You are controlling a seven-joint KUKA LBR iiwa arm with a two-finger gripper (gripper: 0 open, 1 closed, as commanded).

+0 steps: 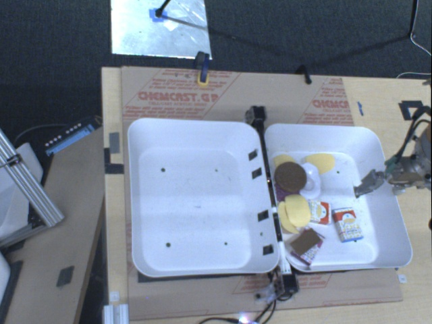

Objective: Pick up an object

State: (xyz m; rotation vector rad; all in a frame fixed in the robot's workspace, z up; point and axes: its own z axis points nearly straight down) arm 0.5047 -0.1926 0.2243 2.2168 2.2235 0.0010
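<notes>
Jaws [368,183] reach in from the right over the right bin's [388,214] far-right side; whether they are released or clenched cannot be told, and nothing shows between them. Nearest the viewer in that bin lies a brown packet [306,243], then a red-and-white carton [347,223], another small carton [319,212] and a yellow disc [295,211]. Farther back sit a brown disc [291,175] and a yellow piece [320,162]. Left bin [196,198] lies beside it on the tabletop [175,93].

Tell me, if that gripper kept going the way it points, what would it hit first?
Probably the white cup or the red-and-white box; the gripper points left over the right bin. Height is unclear.
</notes>
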